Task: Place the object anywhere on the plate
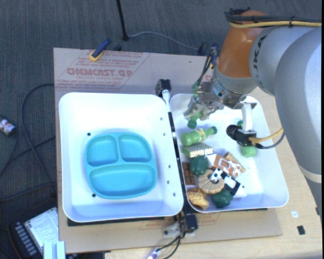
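Here: glossy blue three-compartment plate (120,164); small rounded toys (211,171) clustered.

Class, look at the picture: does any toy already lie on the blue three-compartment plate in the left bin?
No: the blue three-compartment plate is bare, and the toys all lie in the right white bin.

You see a thick, smooth grey arm (297,63) with a glossy orange band (238,50), dark cables along its top, and a metallic grey hand (201,108).

Arm (281,42) is extended in from the right, wrist bent down, gripper (197,109) pointed down-left.
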You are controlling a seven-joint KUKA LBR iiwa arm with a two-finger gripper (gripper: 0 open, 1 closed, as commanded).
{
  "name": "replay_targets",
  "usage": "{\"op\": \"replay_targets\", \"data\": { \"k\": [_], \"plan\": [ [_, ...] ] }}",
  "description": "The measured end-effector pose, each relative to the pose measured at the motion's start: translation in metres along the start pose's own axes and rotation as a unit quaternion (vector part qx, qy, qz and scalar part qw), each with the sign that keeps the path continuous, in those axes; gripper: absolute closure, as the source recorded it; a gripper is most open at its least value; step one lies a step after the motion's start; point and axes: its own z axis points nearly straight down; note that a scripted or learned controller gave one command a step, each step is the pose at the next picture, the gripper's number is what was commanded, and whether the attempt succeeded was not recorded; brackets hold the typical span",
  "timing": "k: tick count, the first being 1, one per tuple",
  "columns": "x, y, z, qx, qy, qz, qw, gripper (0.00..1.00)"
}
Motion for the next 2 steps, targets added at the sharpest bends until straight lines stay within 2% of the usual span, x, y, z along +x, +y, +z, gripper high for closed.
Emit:
{"op": "replay_targets", "data": {
  "k": [1,2],
  "plan": [
    [0.044,-0.057,-0.122,-0.002,0.001,0.0,1.0,1.0],
    [0.134,-0.142,-0.072,0.001,0.001,-0.001,1.0,1.0]
  ]
}}
